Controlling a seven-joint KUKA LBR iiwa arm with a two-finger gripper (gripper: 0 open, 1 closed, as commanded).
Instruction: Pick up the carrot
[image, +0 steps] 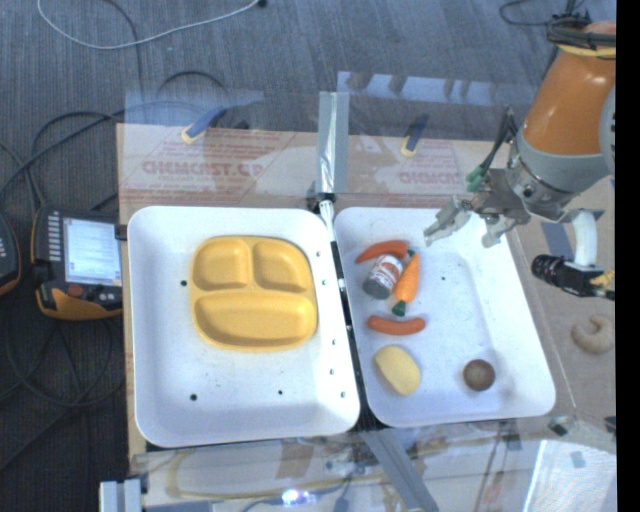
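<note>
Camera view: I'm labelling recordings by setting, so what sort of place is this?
Probably a robotics lab test bench: a KUKA arm over two white bins, toy food such as a carrot, and a teach pendant with loose cables on the carpet.

Orange carrot (406, 280), green-tipped, tilted, right bin (520, 330)

Two bins (150, 330) (520, 330), side by side. One yellow tray (253, 292) in the left. In the right: one carrot (406, 280), two sausages (382, 250) (396, 324), one can (381, 277), one potato (398, 369), one brown ball (479, 374).
</note>
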